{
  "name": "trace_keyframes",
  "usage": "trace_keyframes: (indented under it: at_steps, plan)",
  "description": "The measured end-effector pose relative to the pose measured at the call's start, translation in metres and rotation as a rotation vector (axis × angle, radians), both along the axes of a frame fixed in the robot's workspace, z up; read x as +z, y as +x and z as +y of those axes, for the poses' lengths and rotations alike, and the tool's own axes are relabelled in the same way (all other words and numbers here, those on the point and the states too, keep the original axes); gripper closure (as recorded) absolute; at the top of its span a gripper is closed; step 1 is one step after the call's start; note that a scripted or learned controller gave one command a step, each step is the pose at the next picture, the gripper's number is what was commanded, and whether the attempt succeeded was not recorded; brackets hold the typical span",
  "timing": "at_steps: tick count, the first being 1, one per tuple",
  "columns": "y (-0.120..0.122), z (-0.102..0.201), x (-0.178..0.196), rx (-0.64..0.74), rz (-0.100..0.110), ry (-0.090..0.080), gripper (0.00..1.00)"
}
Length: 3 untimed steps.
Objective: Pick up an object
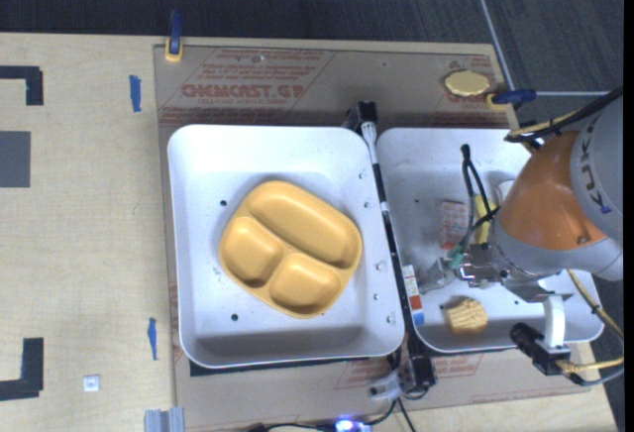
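You are looking down on a pale wooden table that carries two shallow white bins side by side. The left bin holds a large yellow divided tray, turned upside down so its three rounded humps face up; it sits near the middle of that bin, tilted a little against the bin's edges. The right bin has the arm reaching into it from the right, its orange band just above the wrist. The gripper hangs low over the middle of this bin, and from here you cannot tell how it is set, because the wrist and cabling hide its tip. Just below and slightly left of it, a small tan, ridged object lies on the bin floor near the front wall; it is close to the gripper, with a strip of white floor showing between them. A small printed packet lies flat on the floor farther back, just above the gripper. On the cardboard sheet behind the right bin you can see a round yellow disc, well apart from everything in the bins.
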<state>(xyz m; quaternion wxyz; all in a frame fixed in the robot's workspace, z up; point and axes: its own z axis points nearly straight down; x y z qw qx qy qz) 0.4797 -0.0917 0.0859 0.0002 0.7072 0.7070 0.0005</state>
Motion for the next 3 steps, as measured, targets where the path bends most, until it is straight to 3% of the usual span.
trace_keyframes:
  at_steps: [1, 2, 3]
  plan:
    - [0.002, -0.001, 0.011, 0.0, -0.007, -0.002, 1.0]
    - [0.002, -0.001, 0.011, 0.0, -0.006, -0.002, 0.0]
    - [0.0, 0.0, 0.0, 0.001, 0.0, 0.001, 0.0]
